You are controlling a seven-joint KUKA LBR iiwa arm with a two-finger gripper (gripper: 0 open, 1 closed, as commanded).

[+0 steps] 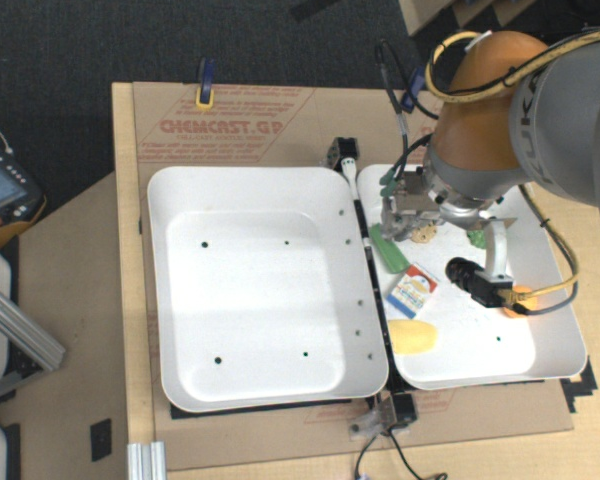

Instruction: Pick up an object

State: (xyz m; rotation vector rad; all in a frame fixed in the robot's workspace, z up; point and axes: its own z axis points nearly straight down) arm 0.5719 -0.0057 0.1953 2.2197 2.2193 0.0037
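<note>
**Gripper low over the far-left corner of the right bin**

The left bin (pixel 165 268) shows only its white floor with four dark dots. Every loose object lies in the right bin (pixel 540 333), crowded against its left wall. A green strip (pixel 388 250) lies slantwise just beside that wall. Nearer the viewer is a small printed packet (pixel 412 291), and nearest of all a yellow lump (pixel 413 336). The gripper (pixel 408 211) hangs above the far end of the green strip, under the orange-banded arm (pixel 480 98). The wrist hides its tip, so it cannot be told whether it is released, clenched or grasping anything. A pale brown scrap (pixel 425 233) lies right beside it, and a second green piece (pixel 477 236) lies further right.

The green strip is judged the likeliest target, being closest beneath the tool.

Risks from here:
- The strip lies tight to the bin wall, so a descent may strike the rim or the divider between the bins.
- The strip looks flat and thin, so a closing grip may slide over it and come up bare.
- The brown scrap is close enough to be nudged or caught instead.
</note>
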